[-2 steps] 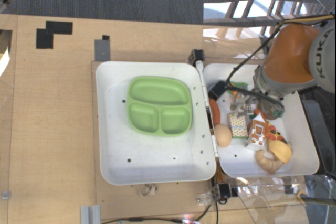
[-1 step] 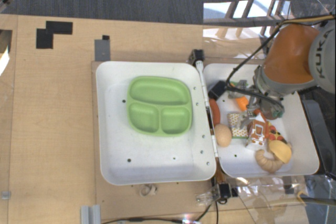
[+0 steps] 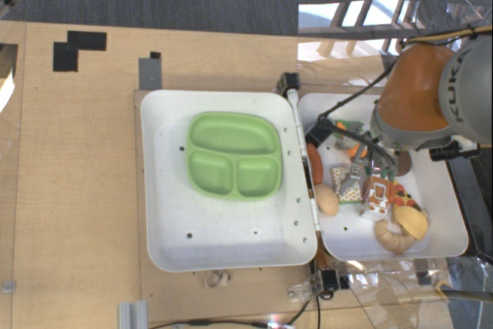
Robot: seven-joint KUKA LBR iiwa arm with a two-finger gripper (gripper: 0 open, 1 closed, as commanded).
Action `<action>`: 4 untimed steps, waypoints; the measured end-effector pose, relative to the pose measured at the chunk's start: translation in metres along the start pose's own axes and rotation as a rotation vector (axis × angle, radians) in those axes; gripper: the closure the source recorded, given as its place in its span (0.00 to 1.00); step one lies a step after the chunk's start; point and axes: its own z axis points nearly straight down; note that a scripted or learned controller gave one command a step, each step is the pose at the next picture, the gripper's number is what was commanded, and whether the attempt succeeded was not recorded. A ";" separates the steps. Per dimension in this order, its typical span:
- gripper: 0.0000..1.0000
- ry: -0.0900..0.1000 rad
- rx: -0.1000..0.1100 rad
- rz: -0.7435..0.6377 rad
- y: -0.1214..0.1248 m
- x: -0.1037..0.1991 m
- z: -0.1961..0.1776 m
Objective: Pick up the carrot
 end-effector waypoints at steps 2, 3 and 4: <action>0.00 0.015 -0.007 0.824 -0.030 -0.022 0.004; 0.00 0.013 -0.005 1.224 -0.062 -0.015 0.004; 0.00 0.009 -0.002 1.287 -0.114 -0.011 0.003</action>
